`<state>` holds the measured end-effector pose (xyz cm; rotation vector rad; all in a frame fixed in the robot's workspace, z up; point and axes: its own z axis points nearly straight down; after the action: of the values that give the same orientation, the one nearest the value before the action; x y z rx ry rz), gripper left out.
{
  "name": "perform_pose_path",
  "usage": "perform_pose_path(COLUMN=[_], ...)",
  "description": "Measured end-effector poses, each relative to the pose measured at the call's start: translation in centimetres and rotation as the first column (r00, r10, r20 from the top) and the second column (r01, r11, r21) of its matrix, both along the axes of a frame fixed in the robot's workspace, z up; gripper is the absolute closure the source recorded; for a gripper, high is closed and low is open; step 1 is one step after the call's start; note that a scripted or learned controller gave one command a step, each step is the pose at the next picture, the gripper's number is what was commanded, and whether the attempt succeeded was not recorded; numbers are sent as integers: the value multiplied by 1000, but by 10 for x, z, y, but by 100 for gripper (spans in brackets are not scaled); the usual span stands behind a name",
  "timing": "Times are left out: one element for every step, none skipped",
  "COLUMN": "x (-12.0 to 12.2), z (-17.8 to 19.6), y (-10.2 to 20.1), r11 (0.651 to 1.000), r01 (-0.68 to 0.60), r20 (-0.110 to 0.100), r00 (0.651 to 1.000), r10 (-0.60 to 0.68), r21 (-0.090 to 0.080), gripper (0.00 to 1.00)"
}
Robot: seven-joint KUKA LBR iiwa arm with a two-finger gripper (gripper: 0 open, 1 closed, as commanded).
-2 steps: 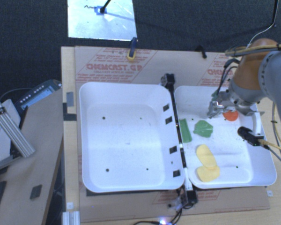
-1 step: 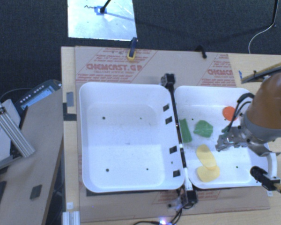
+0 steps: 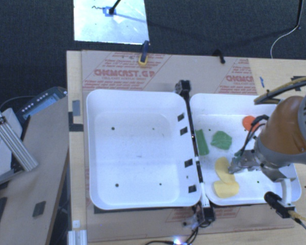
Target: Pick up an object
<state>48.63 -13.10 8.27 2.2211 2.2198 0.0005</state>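
In the right bin [image 3: 214,103] lie a yellow soft piece [image 3: 225,180] at the front, a green flat piece [image 3: 222,140] in the middle, a narrow green strip [image 3: 201,142] by the divider, and an orange object [image 3: 248,121] partly behind the arm. My gripper [image 3: 235,166] reaches down from the right, its tip at the right edge of the yellow piece's upper part. The grey and orange arm [image 3: 288,134] covers the bin's right side.
The left bin [image 3: 99,106] sits beside the right one, split by a black-clipped divider [image 3: 189,137]. A reflective sheet [image 3: 110,13] lies beyond the bench. Grey equipment [image 3: 13,142] stands at the left.
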Motion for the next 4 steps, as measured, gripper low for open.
perform_pose_path(x=[35, 6, 2, 0], z=[148, 100, 147, 115], y=[73, 87, 75, 103], r11=[1000, 1000, 1000, 1000], r01=[-15, -3, -1, -6], r20=[18, -3, 5, -3], r00=[1000, 1000, 1000, 1000], r10=[14, 3, 1, 6], r21=[2, 2, 0, 2], gripper=[100, 100, 100, 100])
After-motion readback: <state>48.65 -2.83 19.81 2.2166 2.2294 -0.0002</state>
